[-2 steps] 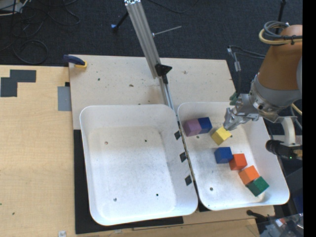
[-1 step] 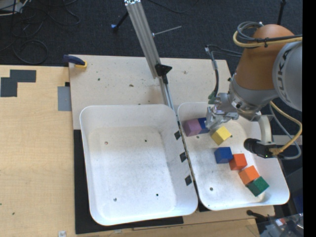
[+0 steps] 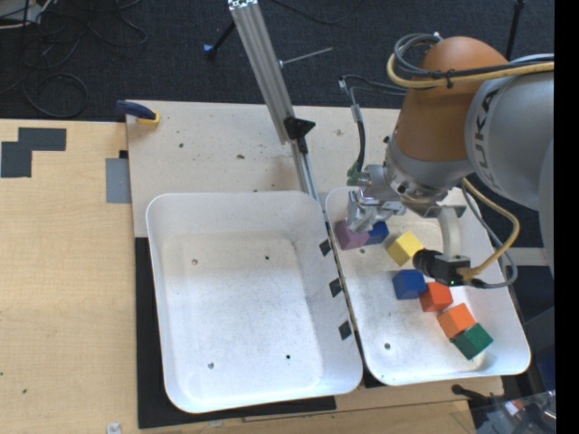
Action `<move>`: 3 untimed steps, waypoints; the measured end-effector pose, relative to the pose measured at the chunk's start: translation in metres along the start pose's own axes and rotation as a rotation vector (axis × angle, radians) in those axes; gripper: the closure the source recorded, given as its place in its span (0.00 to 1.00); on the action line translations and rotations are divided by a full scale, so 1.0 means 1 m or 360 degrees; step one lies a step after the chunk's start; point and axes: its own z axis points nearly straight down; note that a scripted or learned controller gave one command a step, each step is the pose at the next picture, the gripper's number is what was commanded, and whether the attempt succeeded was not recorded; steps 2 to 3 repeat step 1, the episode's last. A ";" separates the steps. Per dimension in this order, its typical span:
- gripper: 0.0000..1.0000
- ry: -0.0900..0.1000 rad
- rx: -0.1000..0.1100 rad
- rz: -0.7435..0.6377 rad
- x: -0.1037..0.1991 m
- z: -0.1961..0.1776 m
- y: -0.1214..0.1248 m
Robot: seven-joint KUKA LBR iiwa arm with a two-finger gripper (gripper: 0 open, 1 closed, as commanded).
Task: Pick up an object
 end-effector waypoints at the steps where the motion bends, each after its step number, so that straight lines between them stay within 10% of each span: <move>1: 1.00 -0.0001 0.0003 0.0001 0.054 0.017 0.010; 3: 1.00 -0.0001 0.0003 0.0001 0.054 0.017 0.010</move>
